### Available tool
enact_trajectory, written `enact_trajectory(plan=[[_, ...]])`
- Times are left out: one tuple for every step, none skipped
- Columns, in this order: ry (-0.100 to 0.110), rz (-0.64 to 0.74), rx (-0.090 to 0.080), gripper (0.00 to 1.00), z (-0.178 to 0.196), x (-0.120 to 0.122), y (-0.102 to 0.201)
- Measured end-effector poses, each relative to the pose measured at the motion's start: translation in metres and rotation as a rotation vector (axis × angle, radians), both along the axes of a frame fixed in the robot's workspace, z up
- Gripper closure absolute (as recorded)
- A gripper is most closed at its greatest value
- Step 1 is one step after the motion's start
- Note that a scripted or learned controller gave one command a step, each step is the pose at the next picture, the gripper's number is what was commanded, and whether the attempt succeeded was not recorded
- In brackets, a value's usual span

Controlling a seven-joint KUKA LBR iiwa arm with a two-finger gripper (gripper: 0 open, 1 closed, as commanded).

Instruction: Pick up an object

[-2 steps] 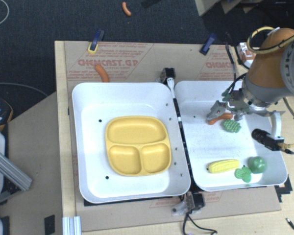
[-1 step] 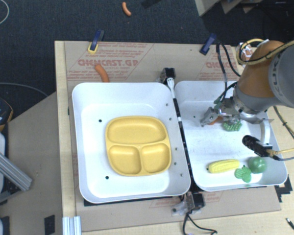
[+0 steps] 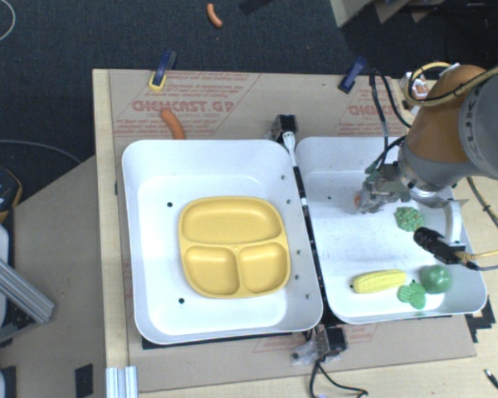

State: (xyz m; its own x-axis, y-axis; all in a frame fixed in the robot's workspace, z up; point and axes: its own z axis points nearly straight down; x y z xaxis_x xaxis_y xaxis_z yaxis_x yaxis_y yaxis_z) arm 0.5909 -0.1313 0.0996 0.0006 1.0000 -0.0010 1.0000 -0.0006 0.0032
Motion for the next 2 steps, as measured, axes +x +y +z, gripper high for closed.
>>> enact_trajectory(plan=[[-0.005,-0.001,-0.002,1.0,0.059,0.004,-0.01],[-0.004,0.002,-0.001,1.0,0.103,0.008,-0.009]])
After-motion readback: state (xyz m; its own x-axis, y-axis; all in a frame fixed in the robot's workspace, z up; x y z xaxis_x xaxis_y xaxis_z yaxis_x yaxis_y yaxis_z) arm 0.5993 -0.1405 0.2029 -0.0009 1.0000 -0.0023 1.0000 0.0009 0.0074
